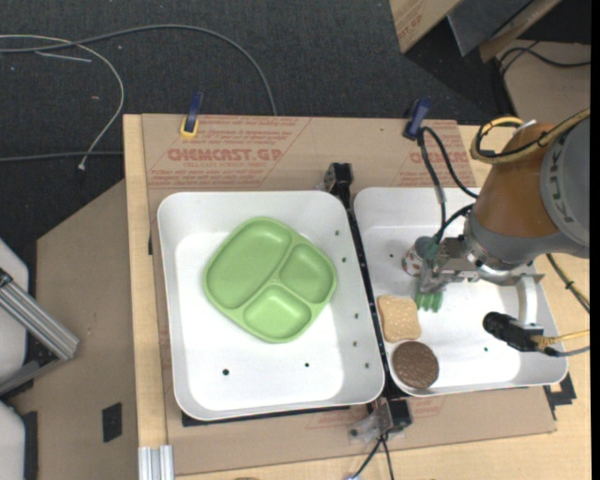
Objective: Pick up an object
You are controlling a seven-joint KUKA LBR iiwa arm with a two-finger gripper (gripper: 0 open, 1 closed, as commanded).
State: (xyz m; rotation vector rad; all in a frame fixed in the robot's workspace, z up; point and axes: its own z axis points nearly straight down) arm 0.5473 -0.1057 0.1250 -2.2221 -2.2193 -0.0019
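End effector is seen low in the right bin — grip state cannot be told; the tan slice nearby, judged light and stiff, is best taken edgewise.

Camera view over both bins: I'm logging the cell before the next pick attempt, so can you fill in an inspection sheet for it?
Surface: cardboard-covered bench bearing the left bin and right bin, side by side.
Job's things: green divided plate in the left bin; tan slice, brown disc and small green item in the right bin.
Clutter: nothing seen.
Grippers: gripper low in the right bin, right by the small green item; whether it holds it cannot be told.
Cables: grey cable loose on the floor; black cable crossing the right bin's far rim.
Surroundings: dark floor, cardboard box behind, two blue clamps on the bench's far edge.
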